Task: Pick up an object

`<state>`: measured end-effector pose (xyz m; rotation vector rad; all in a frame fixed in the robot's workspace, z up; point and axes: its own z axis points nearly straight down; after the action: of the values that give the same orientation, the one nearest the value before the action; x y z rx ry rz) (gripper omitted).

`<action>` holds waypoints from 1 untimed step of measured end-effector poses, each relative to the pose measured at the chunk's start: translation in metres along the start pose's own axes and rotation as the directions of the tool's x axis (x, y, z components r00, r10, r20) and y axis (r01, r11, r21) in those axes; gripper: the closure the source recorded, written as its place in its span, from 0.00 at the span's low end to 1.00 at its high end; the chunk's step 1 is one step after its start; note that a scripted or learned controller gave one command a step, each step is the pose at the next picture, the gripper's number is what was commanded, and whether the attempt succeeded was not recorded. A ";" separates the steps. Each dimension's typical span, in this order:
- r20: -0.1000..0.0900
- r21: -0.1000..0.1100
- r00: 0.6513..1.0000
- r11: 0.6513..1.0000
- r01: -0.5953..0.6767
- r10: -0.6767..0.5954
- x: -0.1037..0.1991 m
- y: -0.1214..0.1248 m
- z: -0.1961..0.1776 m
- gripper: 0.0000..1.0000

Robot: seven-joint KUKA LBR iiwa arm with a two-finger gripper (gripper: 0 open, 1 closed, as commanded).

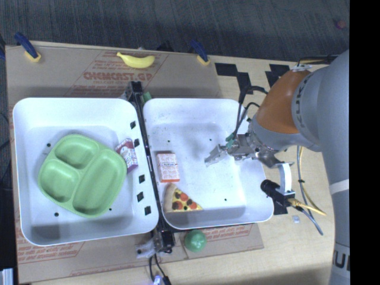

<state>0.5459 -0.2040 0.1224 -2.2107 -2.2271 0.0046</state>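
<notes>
Green ball point(194, 240) sits on "CHEMCAST"-printed cardboard point(113, 76); pizza slice point(183, 200) points up-left; claw point(215, 155) state unclear, nothing visibly held.

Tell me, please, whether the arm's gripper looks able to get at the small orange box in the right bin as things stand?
Probably yes. The gripper hangs over the right bin, right of the orange box, with bare bin floor between them. The pizza slice lies apart from it, nearer the camera.
</notes>
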 end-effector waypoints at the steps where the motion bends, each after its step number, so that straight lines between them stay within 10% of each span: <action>1: 0.000 -0.001 1.000 1.000 -0.001 0.001 -0.006 -0.070 0.031 0.00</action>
<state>0.4758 -0.2106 0.0917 -2.2116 -2.2265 0.0035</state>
